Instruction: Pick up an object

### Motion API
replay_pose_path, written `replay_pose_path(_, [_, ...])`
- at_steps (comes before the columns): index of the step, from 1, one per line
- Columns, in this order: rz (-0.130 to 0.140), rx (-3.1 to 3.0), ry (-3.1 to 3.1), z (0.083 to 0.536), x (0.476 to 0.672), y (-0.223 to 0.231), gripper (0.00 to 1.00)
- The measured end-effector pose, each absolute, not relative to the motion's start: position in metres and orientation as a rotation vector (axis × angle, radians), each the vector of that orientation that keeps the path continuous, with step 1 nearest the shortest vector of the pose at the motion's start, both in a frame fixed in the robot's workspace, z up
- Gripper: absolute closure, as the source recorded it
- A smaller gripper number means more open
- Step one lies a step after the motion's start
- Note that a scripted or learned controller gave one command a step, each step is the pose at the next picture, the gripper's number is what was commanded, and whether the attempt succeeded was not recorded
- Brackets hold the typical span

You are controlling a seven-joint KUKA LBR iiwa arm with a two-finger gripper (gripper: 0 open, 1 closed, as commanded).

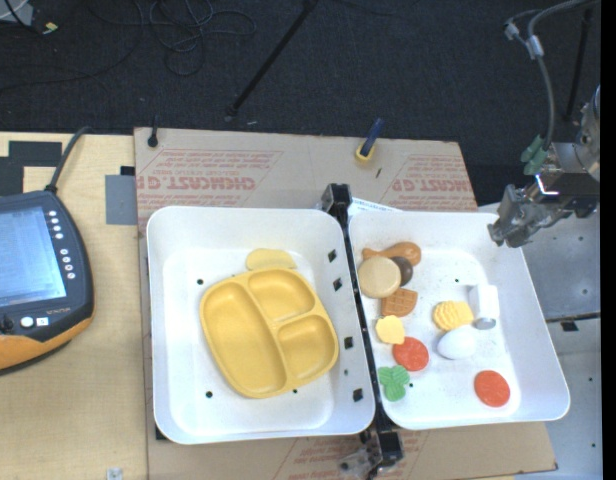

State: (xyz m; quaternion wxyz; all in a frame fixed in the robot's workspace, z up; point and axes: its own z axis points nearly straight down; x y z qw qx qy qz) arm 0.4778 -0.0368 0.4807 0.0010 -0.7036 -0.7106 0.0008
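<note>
Tray point(270, 330) first: the yellow divided one fills the left bin point(178, 268) and seems a place to sort into. The toy food I could pick, including a red disc point(493, 387) and white egg point(457, 343), lies clustered in the right bin point(533, 298). The gripper point(515, 218) hangs beyond that bin's far right corner, touching nothing; how its end stands I cannot tell.

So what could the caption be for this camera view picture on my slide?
Robot gripper waits above the right bin's far edge, toy food inside; yellow tray sits in the left bin.
</note>
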Motion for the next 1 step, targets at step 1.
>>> replay_pose_path(1, [0.018, -2.204, -2.224, 0.4112, 0.4765, 0.0432, 1.0])
